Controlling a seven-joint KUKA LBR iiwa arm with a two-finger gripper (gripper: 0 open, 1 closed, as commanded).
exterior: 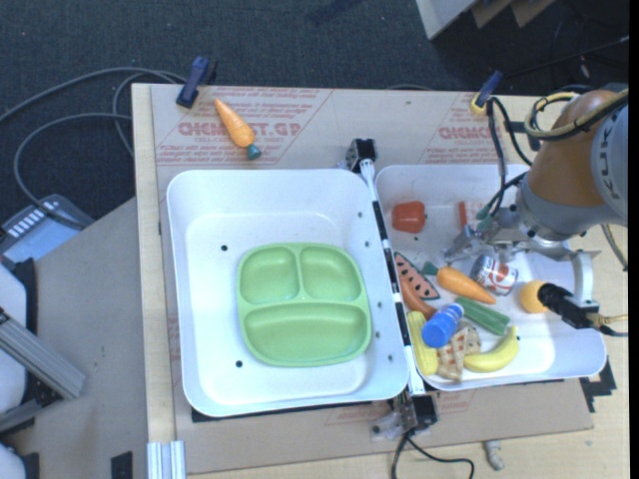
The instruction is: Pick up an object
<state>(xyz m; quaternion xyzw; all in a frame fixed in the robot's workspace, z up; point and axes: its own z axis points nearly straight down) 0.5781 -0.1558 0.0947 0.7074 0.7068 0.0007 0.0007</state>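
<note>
Now the metal end effector hangs low in the right bin over glossy plastic toy food, beside a tapered orange carrot; its grip state I cannot tell.

bench; two white bins; carrot, perhaps a toy

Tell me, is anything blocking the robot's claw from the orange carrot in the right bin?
Nothing visible blocks it. The end effector hangs just above the carrot in the right bin. A watermelon slice and a green toy crowd the carrot's sides.
</note>
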